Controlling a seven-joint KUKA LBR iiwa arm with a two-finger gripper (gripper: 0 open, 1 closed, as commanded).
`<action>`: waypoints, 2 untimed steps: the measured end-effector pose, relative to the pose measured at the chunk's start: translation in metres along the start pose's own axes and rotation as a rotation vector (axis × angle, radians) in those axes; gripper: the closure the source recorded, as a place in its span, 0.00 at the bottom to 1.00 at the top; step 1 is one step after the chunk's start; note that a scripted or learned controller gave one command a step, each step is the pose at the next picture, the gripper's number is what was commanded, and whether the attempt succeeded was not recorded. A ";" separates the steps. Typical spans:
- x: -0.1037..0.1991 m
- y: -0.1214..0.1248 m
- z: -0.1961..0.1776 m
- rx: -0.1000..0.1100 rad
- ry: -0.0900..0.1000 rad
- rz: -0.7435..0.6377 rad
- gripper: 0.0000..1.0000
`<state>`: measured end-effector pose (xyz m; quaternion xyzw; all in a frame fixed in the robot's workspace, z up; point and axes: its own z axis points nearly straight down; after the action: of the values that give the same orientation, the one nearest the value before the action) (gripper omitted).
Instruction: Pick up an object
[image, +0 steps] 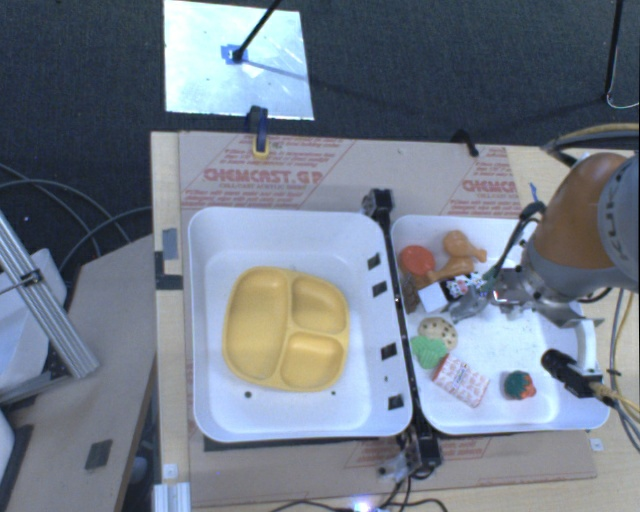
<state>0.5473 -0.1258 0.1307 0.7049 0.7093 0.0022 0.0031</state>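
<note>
The right white bin (560, 418) holds several small items. A red round piece (416, 261) and a tan drumstick (459, 248) lie at its far left. A small black-and-white box (450, 291) sits just below them. My gripper (478, 297) hangs low over the bin, its tip right beside that box. I cannot see whether it touches the box. Nearer the front lie a speckled cookie (437, 330), a green leafy piece (429, 352), a red-and-white packet (461, 381) and a green-and-red berry (517, 385).
The left bin (215, 400) holds a yellow divided plate (286, 327). A black clip divider (388, 300) runs between the bins. The grey and orange arm (590, 225) covers the right bin's far right part. A black part of the arm (572, 375) hangs near the berry.
</note>
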 end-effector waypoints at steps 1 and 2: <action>-0.076 -0.060 0.048 0.011 0.000 0.013 0.00; 0.017 -0.012 0.046 0.002 0.005 -0.007 0.00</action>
<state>0.5351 -0.1086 0.0847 0.7023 0.7119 0.0030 0.0004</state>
